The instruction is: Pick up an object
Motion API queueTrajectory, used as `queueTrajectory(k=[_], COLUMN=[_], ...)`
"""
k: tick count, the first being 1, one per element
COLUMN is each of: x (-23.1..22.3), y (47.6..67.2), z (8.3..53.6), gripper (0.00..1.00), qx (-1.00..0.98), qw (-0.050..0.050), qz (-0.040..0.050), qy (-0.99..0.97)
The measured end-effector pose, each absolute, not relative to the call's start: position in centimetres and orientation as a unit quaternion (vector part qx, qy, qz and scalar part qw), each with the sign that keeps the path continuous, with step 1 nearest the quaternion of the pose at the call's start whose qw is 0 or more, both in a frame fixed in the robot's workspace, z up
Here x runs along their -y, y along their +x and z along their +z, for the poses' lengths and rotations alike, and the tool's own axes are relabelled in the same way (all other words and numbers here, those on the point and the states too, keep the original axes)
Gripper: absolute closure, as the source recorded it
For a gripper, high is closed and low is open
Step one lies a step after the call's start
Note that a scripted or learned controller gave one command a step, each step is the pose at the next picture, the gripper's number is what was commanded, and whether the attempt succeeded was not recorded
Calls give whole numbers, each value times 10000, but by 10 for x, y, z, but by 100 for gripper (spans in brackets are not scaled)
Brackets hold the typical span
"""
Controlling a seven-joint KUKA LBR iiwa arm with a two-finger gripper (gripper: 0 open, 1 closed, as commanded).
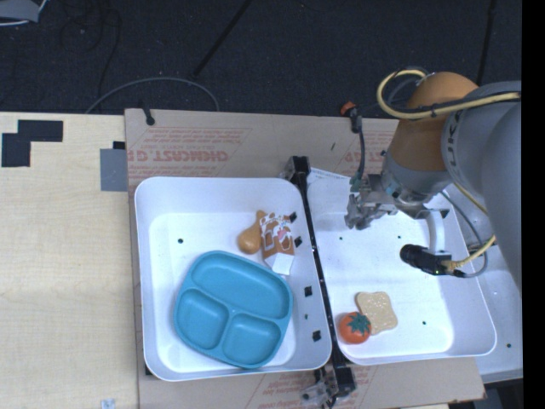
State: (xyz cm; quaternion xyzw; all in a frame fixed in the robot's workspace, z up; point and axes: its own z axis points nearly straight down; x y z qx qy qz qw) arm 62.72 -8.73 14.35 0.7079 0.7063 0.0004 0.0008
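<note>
My gripper (361, 216) hangs over the upper left part of the right bin (477, 335), with nothing visibly between its fingers. A toast-shaped beige piece (378, 311) and a red tomato-like toy (353, 328) lie near that bin's front left corner, well below the gripper. In the left bin (157, 228) a blue divided plate (232, 308) lies flat at the front. A small brown and white toy (268, 234) sits behind the plate by the bin's right wall.
A black divider (308, 245) runs between the two bins. Cardboard (213, 147) lies under both bins, on a pale wooden bench (60, 271). The grey arm with its orange band (426, 135) reaches in from the upper right.
</note>
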Motion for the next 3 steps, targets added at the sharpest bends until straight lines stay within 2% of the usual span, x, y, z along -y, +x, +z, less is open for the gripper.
queueTrajectory(k=[2, 3], x=[81, 40], y=[634, 610], z=[240, 245], gripper=[100, 100], qx=[-7072, -7081], qw=[10, -23], qz=[8, -10], qy=[7070, 7061])
